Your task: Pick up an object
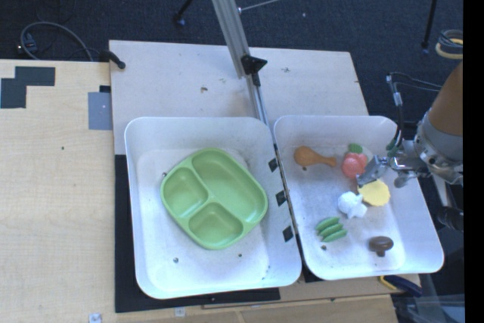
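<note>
The hand (372, 172) hangs low over the right bin (423, 257), coming in across that bin's right wall. Whether it is released or clenched I cannot tell, as the metal parts blur together at this slant, and nothing can be made out in its grasp.

Using the hand as the landmark: a yellow piece (376, 194) lies just below it, touching or nearly touching its tip. A red strawberry-like toy (353, 162) with a green top sits just to the hand's left. A small white object (350, 204) rests below and left of it, against the yellow piece. Farther left lies a brown drumstick-shaped toy (311, 157). A green pea pod (330, 228) lies well below the hand, and a dark brown mushroom-like piece (380, 243) sits below it near the bin's front. Any of these could serve as the object to pick up; the yellow piece and the red toy are the nearest.

The left bin (144, 238), well away to the hand's left, holds a green divided plate (214, 197).

The main risk is crowding: the red, yellow and white items cluster around the hand, so a closing grip may push one aside or pinch two and drop both. The flat yellow piece may also slip out, and the nearby bin wall could block the descent.
</note>
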`<state>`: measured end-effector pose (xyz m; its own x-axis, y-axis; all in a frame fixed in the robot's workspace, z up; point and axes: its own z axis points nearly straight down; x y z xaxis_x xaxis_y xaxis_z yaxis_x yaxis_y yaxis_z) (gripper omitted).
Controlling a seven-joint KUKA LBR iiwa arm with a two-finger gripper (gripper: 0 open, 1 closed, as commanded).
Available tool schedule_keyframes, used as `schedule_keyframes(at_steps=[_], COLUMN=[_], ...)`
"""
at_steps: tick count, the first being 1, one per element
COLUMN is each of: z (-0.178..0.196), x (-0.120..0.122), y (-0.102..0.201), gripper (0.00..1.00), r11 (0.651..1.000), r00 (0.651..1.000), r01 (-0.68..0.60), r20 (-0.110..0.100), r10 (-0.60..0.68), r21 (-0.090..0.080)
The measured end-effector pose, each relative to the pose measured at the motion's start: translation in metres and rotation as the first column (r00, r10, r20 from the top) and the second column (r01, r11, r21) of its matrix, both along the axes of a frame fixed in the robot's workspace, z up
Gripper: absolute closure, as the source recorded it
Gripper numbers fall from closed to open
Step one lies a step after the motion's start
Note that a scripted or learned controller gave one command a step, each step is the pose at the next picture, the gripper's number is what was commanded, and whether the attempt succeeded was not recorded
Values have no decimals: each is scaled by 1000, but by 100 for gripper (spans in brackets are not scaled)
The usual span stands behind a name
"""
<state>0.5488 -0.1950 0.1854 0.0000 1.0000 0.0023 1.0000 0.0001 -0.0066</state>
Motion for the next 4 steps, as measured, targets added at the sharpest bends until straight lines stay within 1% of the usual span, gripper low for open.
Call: schedule_keyframes(at_steps=[1, 2, 3, 4], z=[-45, -33, 31, 34], x=[5, 6, 5, 5], y=[2, 0, -3, -3], gripper=[0, 100, 100, 100], r11=[1000, 1000, 1000, 1000], r00=[1000, 1000, 1000, 1000], r01=[1, 3, -1, -1], r20=[-1, 3, 11, 6], r10=[-1, -3, 1, 1], r21=[0, -1, -4, -2])
